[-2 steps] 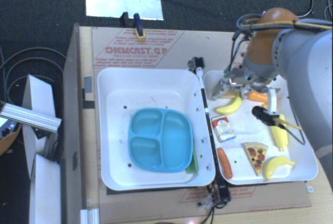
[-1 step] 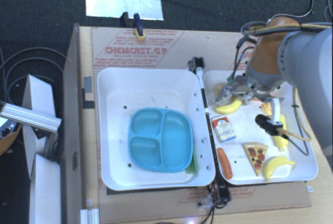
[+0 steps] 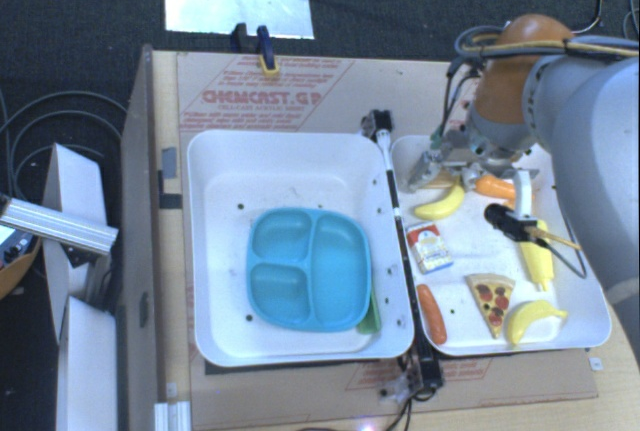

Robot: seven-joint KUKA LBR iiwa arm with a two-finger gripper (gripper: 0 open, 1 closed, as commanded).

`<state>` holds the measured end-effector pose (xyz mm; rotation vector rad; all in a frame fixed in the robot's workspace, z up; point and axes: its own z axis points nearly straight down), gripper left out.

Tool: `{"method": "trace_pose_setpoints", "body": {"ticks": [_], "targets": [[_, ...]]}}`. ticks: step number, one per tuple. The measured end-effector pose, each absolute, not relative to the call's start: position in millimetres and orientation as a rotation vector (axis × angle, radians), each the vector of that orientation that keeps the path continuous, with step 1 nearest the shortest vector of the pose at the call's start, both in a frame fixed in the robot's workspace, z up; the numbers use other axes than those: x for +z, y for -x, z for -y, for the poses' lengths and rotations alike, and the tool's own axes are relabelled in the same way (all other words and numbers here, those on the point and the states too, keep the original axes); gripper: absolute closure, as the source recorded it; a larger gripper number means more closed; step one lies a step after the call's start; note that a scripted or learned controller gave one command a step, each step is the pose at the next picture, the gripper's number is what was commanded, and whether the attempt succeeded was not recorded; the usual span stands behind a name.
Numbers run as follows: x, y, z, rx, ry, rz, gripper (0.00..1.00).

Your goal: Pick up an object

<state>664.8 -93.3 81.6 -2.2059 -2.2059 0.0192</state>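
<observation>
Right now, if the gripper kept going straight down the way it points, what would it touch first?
Most likely the yellow banana in the right bin: the gripper sits just above and left of it, near the bin's upper-left corner. Depth is hard to judge from this slanted view, so it could instead meet bare bin floor beside the banana.

A robotics lab test rig.
Grey robot arm (image 3: pixel 580 109) over two shallow white plastic bins (image 3: pixel 215 249) on a cardboard-topped table (image 3: pixel 300 89), loose black cables (image 3: pixel 40 119) on dark carpet.

A sky-blue divided plate (image 3: pixel 306 269) lies in a white bin (image 3: pixel 215 219), while the other white bin (image 3: pixel 590 314) holds yellow bananas (image 3: pixel 441 204), an orange hot dog (image 3: pixel 431 313) and a red-spotted pizza slice (image 3: pixel 491 299).
</observation>
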Motion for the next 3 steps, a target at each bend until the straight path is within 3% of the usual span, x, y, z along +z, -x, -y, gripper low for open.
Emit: {"method": "trace_pose_setpoints", "body": {"ticks": [1,2,3], "targets": [[84.4,-641.4,90.3,0.001,2.221,2.222,0.0],[83.8,-668.6,90.2,0.001,2.213,2.223,0.0],[84.4,-633.1,100.2,0.002,2.221,2.221,0.0]]}}
